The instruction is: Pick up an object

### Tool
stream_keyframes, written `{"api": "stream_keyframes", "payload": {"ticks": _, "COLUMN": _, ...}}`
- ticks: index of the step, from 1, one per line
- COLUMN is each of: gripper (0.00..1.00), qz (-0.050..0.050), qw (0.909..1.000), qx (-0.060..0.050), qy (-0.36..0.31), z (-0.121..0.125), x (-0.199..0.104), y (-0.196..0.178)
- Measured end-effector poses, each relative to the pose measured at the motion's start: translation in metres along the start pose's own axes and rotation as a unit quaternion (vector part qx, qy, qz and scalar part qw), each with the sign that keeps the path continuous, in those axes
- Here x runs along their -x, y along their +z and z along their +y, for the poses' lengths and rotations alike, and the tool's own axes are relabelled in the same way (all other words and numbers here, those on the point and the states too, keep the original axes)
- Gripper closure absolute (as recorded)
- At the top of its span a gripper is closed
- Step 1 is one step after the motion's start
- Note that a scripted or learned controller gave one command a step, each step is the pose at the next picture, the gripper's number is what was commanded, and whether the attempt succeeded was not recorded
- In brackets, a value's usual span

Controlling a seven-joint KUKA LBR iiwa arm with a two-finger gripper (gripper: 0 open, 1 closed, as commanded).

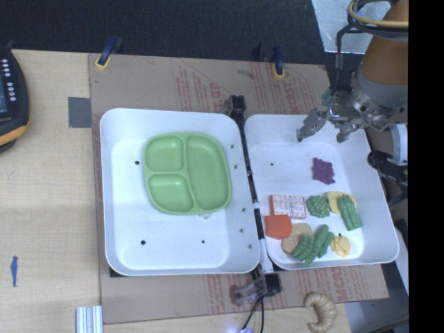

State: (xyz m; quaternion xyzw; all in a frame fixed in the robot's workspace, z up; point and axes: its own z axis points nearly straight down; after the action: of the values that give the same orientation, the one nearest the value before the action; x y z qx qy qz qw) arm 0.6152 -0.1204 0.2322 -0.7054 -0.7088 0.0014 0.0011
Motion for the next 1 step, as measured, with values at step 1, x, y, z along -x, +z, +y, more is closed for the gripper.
{"api": "stream_keyframes", "payload": {"ticks": 1, "gripper": 0.0, "qz": -0.001, "qw": 1.0, "qx": -0.003, "qy": 0.003, "z": -0.0371, "x": 0.0661, "y": 0.0481}}
